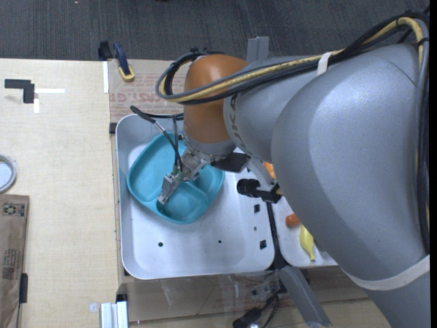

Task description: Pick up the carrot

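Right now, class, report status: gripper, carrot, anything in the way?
Gripper low over blue dish, nothing seen held. Orange bit, maybe carrot, in right bin. Arm covers most of it.

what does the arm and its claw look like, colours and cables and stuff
The arm has bulky, rounded, smooth grey links, with a glossy orange band above the wrist. A bundle of black and yellow cables runs along its top and loops beside the orange band, with a white tie around the bundle. The claw is small, thin and metallic silver, with thin dark wires leading down to it.
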Robot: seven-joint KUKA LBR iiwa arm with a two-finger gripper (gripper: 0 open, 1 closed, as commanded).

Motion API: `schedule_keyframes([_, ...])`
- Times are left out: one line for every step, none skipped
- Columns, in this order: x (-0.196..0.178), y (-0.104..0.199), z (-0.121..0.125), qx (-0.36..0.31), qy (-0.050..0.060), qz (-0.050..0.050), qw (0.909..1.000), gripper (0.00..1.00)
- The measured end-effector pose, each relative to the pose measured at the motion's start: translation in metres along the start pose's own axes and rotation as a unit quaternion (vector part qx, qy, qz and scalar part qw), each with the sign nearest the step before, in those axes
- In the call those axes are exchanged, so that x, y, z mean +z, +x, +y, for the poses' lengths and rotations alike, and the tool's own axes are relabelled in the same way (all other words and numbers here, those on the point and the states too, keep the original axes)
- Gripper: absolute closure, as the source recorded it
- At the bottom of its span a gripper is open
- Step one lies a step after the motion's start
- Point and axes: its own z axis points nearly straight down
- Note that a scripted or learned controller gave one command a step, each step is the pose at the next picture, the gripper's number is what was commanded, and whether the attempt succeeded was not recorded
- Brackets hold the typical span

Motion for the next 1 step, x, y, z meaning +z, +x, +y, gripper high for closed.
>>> schedule_keyframes([0.0001,-0.0001,0.0,0.0,0.0,0.0,1.0,0.0])
